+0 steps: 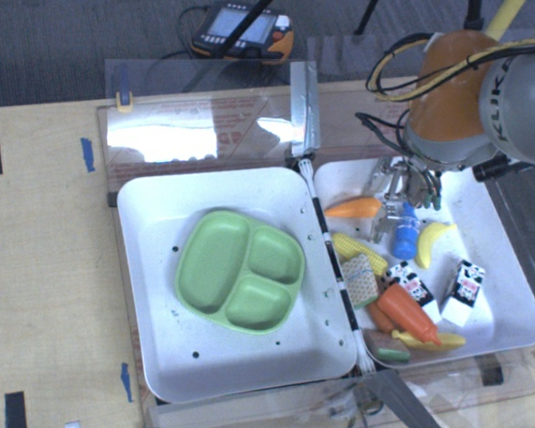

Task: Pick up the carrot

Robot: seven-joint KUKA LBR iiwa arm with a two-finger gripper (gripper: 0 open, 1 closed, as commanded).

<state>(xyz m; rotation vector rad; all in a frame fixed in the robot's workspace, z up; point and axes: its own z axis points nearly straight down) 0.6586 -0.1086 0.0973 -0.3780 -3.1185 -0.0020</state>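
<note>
A: What occupies the left bin [153, 295]?
B: A smooth green divided plate [240, 270], rounded, three compartments.
A: Location of the carrot [354, 208]?
B: Right bin [503, 261], upper left; orange, tapered, lying flat.
A: Arm pose?
B: The gripper [403, 189] hangs just right of the carrot, above a blue bottle [405, 238]. Whether the fingers are open cannot be told.
</note>
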